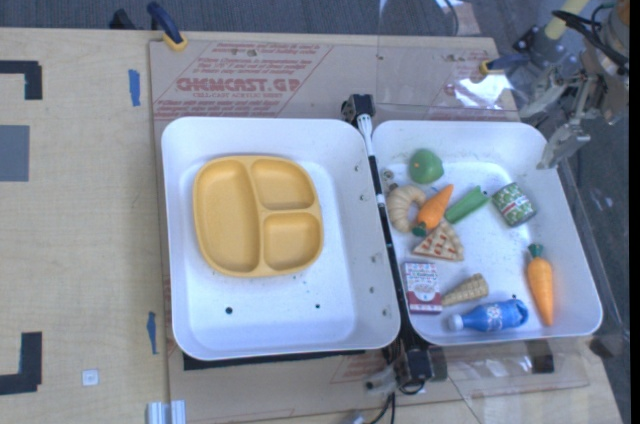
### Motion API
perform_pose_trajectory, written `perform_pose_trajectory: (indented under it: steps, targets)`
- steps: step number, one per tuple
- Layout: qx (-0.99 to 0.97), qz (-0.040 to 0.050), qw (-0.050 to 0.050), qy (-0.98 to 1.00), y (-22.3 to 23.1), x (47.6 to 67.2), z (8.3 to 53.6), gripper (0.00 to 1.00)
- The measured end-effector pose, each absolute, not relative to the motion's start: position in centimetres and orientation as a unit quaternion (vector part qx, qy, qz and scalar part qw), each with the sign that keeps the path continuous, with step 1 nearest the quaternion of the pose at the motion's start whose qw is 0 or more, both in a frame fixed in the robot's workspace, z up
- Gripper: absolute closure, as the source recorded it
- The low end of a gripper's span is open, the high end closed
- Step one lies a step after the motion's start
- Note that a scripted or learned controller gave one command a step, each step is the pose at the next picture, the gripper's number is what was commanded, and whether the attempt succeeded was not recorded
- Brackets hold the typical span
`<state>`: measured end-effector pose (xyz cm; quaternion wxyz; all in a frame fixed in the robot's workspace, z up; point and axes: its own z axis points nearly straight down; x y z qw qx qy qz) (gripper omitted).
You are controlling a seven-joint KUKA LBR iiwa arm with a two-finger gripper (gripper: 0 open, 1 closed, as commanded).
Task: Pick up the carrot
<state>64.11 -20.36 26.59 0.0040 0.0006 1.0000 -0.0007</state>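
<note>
Poised over the right bin (590, 307) at its 1 o'clock corner: end effector (558, 134), on the only arm at the table. Open or closed cannot be told from here.

Lying near the bin's wall at 4 o'clock: carrot (541, 286), roughly at 6 o'clock from the end effector and well apart from it. Long axis 12 to 6, green top toward 12, tip toward 6, just beside the blue bottle (490, 317).

Worth noting: a second carrot (436, 206) mid-bin, at 8 o'clock from the end effector, slanted 1 to 7, crowded by the croissant (404, 205) and green pepper (466, 205). Probably the harder pick.
</note>
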Motion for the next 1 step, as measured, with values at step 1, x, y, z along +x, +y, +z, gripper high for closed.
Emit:
perform_pose_trajectory:
  steps: [1]
  targets:
    - [0.029,0.0030,-0.005,1.000,-15.07,63.91,10.62,0.00]
